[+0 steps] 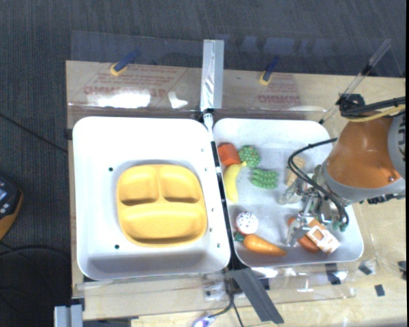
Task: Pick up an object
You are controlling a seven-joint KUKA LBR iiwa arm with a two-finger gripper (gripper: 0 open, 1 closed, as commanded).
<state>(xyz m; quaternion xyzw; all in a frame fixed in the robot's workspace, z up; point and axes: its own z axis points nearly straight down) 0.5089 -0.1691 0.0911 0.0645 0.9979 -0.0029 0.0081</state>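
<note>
Two white bins are seen side by side on the bench; the left bin (95,182) carries a yellow divided tray (162,203) near its middle; the right bin (279,129) carries the loose items.

Along the right bin's left edge an orange-red piece (227,154) is seen toward the far corner, with a yellow banana (231,182) just beside it, nearer the camera; a green broccoli-like piece (249,157) lies next to the orange-red piece, and a green pea pod (264,178) is placed just right of the banana.

Toward the near edge a white ball with red spots (246,221) is seen, with an orange carrot (262,245) just beside it, lying roughly along that edge.

The arm is reached in from the right, its orange band over the bin's right edge; the gripper (301,227) is positioned low over the near-right corner, next to an orange and white block (320,238); contact with the block cannot be confirmed; whether the fingers are spread or closed cannot be told, cables and metal parts clutter that area.
</note>
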